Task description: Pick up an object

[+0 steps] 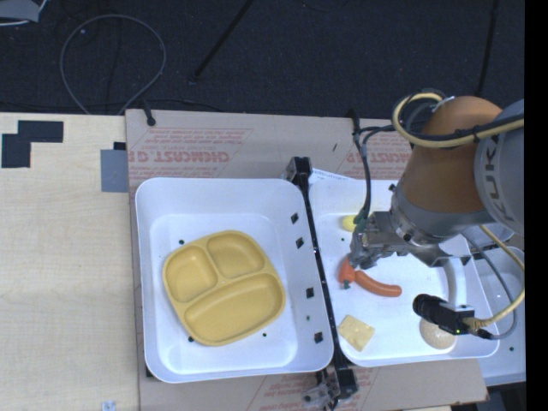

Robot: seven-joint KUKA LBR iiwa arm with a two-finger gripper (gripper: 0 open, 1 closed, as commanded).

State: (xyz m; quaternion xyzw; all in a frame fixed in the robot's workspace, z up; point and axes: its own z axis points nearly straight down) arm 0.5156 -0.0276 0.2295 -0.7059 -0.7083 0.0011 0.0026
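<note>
My gripper (362,255) is down in the right bin (402,342), right above the left end of an orange-red sausage-shaped piece (377,284) that lies on the bin floor. A pale yellow wedge (355,332) rests near the bin's front left. A small yellow-green piece (348,223) peeks out behind the gripper. A cream round object (437,336) sits at the front right. The arm hides the back of the bin.
The left bin (163,204) holds a yellow divided plate (223,286) with three compartments. A black divider (310,268) runs between the two bins. Cardboard lies under the bins and a wooden benchtop (60,272) stretches to the left.
</note>
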